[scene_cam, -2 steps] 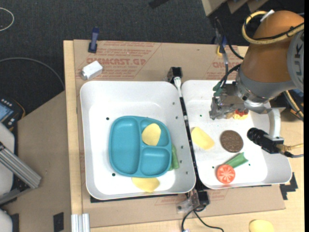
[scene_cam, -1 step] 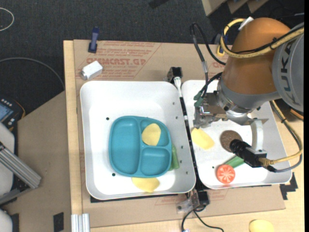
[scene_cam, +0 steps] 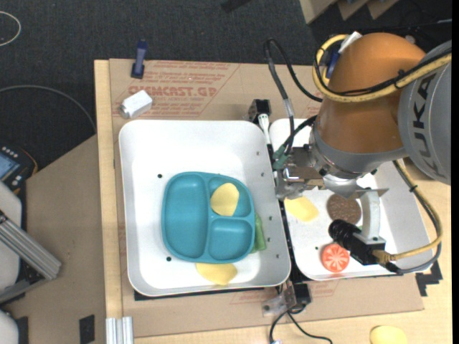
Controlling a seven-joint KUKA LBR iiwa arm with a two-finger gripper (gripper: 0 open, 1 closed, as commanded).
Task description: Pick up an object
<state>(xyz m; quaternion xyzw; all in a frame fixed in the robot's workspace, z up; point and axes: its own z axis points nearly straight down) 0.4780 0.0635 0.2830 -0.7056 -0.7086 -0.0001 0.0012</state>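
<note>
You see the gripper (scene_cam: 290,180) low over the right bin (scene_cam: 409,264), just above a yellow piece (scene_cam: 302,208); its finger state can't be told

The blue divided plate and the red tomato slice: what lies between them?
In the camera view, between the blue divided plate and the red tomato slice lie a green piece at the plate's right edge and the two bins' adjoining walls.
</note>
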